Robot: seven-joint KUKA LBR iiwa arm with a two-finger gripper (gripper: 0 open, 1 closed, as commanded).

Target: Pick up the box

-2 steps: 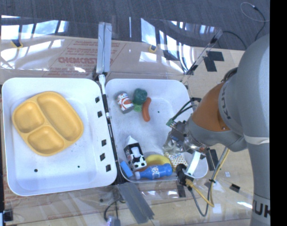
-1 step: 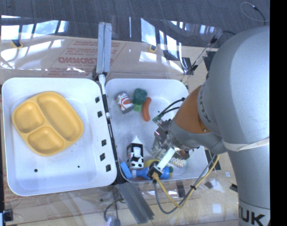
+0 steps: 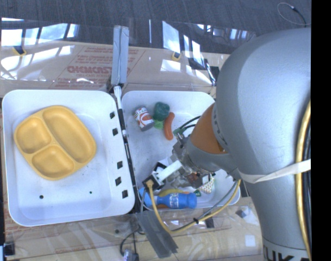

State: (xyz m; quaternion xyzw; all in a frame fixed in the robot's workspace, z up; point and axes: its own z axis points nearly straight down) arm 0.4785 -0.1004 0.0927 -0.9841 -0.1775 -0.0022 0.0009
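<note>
Camera view: gripper low in the right bin, near side, just above a blue bottle. Can't tell its state. Small box sitting far-left beside green and orange toys. Better to lift clear, shift over the box, descend straight.

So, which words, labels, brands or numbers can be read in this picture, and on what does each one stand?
"UK": the letters at the base of the arm; what follows is cut off.
Red print on the cardboard sheet behind the bins: too blurred to read.
Label on the blue bottle: too small to read.
Label on the small can: too small to read.
</note>
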